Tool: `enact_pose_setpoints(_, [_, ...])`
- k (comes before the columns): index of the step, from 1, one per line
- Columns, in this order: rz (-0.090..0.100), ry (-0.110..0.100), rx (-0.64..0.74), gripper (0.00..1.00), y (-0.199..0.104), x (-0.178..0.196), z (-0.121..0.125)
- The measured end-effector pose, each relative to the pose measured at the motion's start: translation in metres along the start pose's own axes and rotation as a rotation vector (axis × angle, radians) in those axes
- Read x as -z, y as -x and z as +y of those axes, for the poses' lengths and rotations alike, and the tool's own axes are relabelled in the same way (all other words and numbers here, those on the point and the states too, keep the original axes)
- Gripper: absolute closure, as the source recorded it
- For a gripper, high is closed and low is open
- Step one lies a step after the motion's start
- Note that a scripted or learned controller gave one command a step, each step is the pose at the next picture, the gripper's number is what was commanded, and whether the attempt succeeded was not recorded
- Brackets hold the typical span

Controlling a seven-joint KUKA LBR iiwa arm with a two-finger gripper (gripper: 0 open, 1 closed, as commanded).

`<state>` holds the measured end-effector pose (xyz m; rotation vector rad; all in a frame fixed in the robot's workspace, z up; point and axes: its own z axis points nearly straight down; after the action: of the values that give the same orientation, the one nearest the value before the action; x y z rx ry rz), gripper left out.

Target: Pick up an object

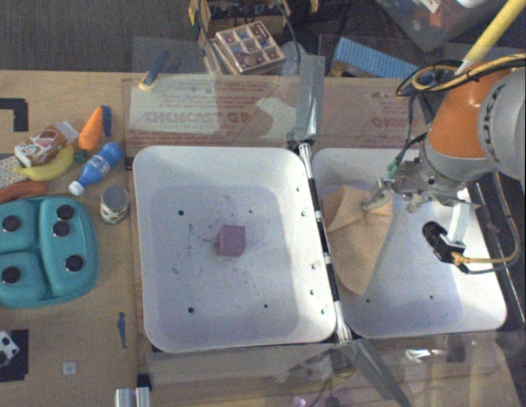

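So the arm point(479, 130) is coming in from the upper right of the frame, grey with that orange band, and its claw point(397, 186) sits over the upper part of the right bin point(467, 312). Honestly can't tell how the claw stands, it's too small and jumbled against the bin to make out.

Right under and beside the claw there's a tan sheet of paper point(355, 236) lying in the left half of the right bin, a bit crumpled, its upper edge looks like it's touching or nearly touching the claw, hard to say which.

The thing to grab is probably the little purple block point(232, 240), sitting alone near the middle of the left bin point(161, 312), well apart from the claw.

Off to the left of the frame on the bench: a teal tray point(41, 248), a small can point(114, 203), a blue bottle point(97, 168) lying down, a carrot point(93, 128) and a banana point(47, 170). Top center there's a cardboard box point(246, 45) on the floor behind the bench.
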<state>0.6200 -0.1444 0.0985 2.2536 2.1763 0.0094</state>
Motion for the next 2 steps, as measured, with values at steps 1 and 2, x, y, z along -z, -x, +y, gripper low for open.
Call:
enact_pose_setpoints(1, [-0.003,0.008,0.083,0.0,-0.048,-0.004,0.012])
enact_pose_setpoints(2, [-0.001,0.011,0.332,0.0,-0.04,-0.004,-0.007])
